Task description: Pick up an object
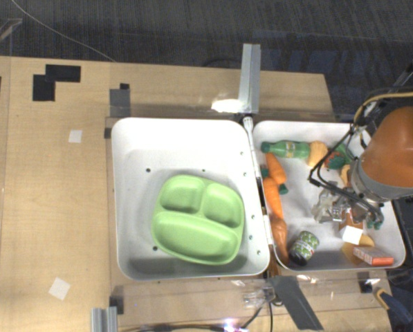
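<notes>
We are low in the right bin [397,235] with the end effector [339,211] down among the clutter, so the step in hand looks like settling on one item and closing on it. From this slanted view we cannot tell whether it is spread or pressed together, and nothing shows as gripped.

To do this well, we would pick a single target and centre over it before closing. The nearest candidates seem to be the small pieces just under the wrist: a pale block [352,236] and a flat orange-red packet [372,256] lying close to the front right corner. Both sit near the bin wall, which leaves little room on that side. The dark round can [304,246] lies freer near the front, on its side, and may roll if nudged.

The carrots [274,198] are long, tapered and smooth, lined up along the left wall of the bin; across their width they should grip easily. The green bottle [288,149] lies flat at the back, glossy and rounded, likely slippery.

In the left bin [133,185] rests a green tray [198,218], moulded plastic with three shallow compartments and soft rounded edges. Both bins are shallow white plastic, on a pale wood-toned worktop [47,213].
</notes>
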Motion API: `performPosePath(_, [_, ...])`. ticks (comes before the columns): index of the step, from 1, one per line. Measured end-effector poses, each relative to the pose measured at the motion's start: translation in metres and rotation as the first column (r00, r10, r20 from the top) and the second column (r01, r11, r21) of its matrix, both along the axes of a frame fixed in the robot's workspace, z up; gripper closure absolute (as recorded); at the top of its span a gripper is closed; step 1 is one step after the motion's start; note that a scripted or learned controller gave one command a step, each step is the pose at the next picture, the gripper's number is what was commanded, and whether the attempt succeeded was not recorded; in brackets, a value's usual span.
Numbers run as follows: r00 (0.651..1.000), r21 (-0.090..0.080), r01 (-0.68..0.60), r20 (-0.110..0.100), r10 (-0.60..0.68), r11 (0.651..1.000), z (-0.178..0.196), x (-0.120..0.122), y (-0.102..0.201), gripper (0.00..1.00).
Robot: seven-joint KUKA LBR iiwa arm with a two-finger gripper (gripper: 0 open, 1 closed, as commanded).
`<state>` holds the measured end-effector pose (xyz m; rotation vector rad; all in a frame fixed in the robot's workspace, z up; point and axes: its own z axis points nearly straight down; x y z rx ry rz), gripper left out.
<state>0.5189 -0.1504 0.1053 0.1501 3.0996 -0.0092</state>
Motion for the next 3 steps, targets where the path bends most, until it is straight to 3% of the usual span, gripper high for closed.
performPosePath(1, [0.980,0.003,-0.199,-0.028,0.199,0.980,0.037,0.032,-0.027,1.00])
performPosePath(2, [0.980,0.004,-0.199,-0.028,0.199,0.980,0.037,0.032,-0.027,0.00])
performPosePath(3, [0.989,0.004,-0.146,-0.025,0.146,0.989,-0.014,0.017,-0.048,0.00])
